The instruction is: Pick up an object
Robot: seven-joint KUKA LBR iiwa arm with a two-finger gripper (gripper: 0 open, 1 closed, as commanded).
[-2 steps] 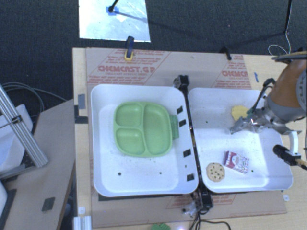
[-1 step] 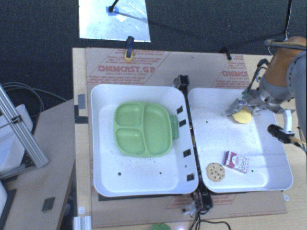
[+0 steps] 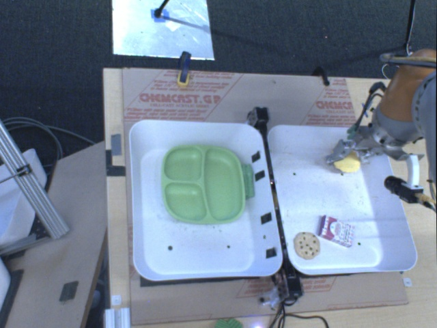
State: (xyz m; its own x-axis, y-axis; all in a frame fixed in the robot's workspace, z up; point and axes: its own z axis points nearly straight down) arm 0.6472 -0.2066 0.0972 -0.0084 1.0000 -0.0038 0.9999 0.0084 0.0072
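A small yellow object (image 3: 349,164) lies in the far right part of the right bin (image 3: 300,183). My gripper (image 3: 345,154) hangs right over it, its fingertips touching or nearly touching the yellow object's top. Whether the object is between the fingers is not visible. A round cookie (image 3: 306,245) and a small red and white packet (image 3: 336,230) lie near the front of the same bin.
The left bin (image 3: 147,203) holds a green divided tray (image 3: 204,184). Black clips run along the seam between the bins. The arm's grey body and orange band (image 3: 408,91) lean in over the right bin's far right corner.
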